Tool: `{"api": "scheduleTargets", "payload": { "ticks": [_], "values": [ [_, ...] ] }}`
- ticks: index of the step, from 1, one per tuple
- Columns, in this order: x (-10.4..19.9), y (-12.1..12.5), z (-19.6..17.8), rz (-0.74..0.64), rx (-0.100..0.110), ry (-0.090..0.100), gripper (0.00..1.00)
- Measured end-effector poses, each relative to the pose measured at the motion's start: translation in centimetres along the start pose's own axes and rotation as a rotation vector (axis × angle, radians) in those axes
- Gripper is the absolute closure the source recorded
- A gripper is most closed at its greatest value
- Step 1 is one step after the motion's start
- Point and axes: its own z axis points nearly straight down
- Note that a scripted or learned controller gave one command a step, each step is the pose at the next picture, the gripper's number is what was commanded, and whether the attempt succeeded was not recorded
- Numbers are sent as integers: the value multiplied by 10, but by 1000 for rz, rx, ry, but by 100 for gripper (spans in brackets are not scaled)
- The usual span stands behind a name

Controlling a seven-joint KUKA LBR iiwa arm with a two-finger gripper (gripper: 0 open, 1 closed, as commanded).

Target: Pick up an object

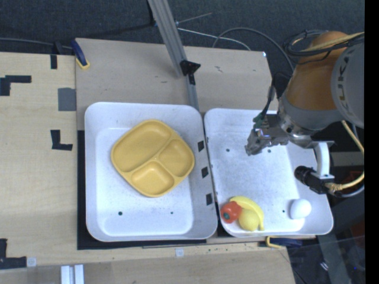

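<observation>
Gripper (254, 145): we see it hanging over the upper middle of the right bin, its dark fingers pointing down and to the left; we cannot tell from this slant whether it stands open or closed, and we see nothing between it and the bin floor.
Arm (320, 87): grey with an orange band, it reaches in from the right and crosses the right bin's upper right corner.
Yellow toy (250, 214): we find this banana-like piece lying against the near wall of the right bin, well apart from the gripper.
Red toy (230, 212): a small tomato-like piece with a green top, touching the yellow toy on its left side, close to the bin's near left corner.
White ball (300, 208): it rests near the right bin's near right corner, apart from the two coloured toys.
Right bin (237, 170): shallow and white with fine speckles, it holds the three small things along its near edge.
Yellow divided plate (152, 157): we see it with three compartments, lying turned at an angle in the middle of the left bin.
Left bin (112, 218): white, set just beside the right bin, their inner walls meeting.
Bench (35, 176): pale wood with dark tape marks on its left part.
</observation>
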Motion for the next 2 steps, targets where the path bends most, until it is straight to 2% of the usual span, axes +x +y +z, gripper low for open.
{"api": "scheduleTargets", "payload": {
  "ticks": [2],
  "values": [
    [101, -30, 22, -1, 2, 0, 100]
  ]
}}
